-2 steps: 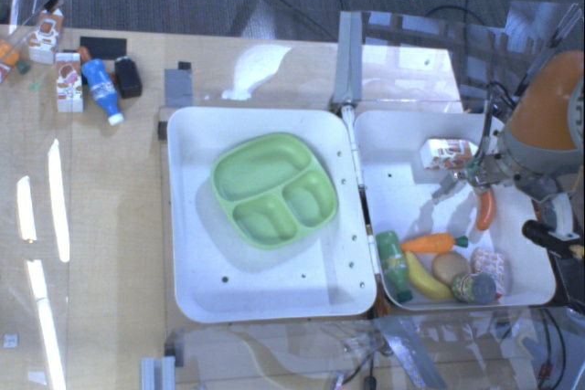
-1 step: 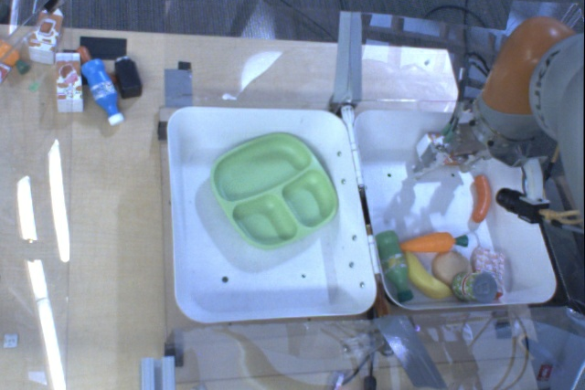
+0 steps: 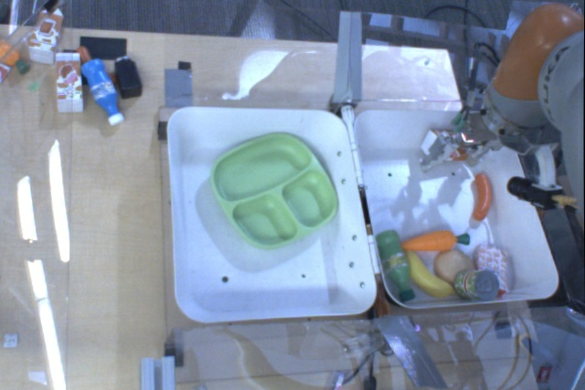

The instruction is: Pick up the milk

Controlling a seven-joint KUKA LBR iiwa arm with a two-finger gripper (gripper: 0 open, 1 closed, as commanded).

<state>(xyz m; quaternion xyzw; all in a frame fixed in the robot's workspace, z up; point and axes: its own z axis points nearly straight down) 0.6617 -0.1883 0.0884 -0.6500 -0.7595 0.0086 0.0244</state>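
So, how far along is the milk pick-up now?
Nothing looks done yet. The hand hangs over a bare part of the right bin. The pink-white carton, probably the milk, lies apart from it, beside the can. Reaching, grasping and lifting remain.

The wooden bench (image 3: pixel 101 224) bears 2 white bins (image 3: pixel 187 224) and small cartons (image 3: pixel 68 82).

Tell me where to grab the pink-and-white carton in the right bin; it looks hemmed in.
Come straight down and grip the carton by its upper part. The can crowds its near side, the round tan item its left, and the bin wall its right, so likely only the top and far side are free.
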